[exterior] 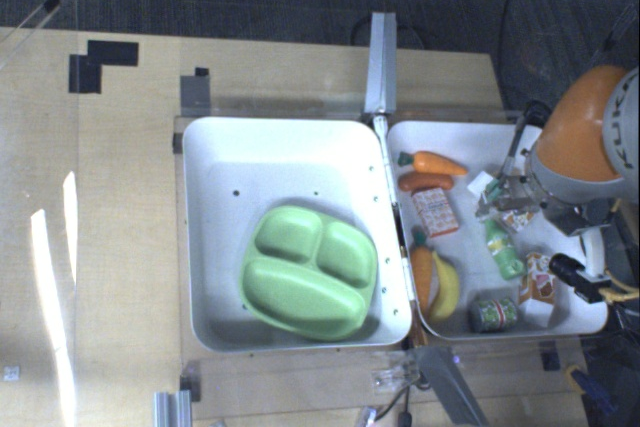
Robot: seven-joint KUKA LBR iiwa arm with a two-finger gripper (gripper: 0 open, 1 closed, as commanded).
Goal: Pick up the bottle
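Pincer [508, 205] is hanging over the right bin [500, 131], just above the green bottle [505, 250]; whether it is wide or narrow I cannot tell. Bottle is lying near the bin's middle, with a can [493, 314] and a banana [446, 288] crowding below. Two carrots [433, 162] are lying there, one partly hidden by the banana. Left bin [215, 175] is bearing one green tray [310, 270], leaving open floor around it.

Left bin [200, 245]: tray [310, 272] inside. Right bin [580, 320]: carrot [433, 162] at far end, bottle [503, 248] mid, can [494, 314] near front, banana [446, 288] left of can. Gripper [508, 200] just behind bottle.
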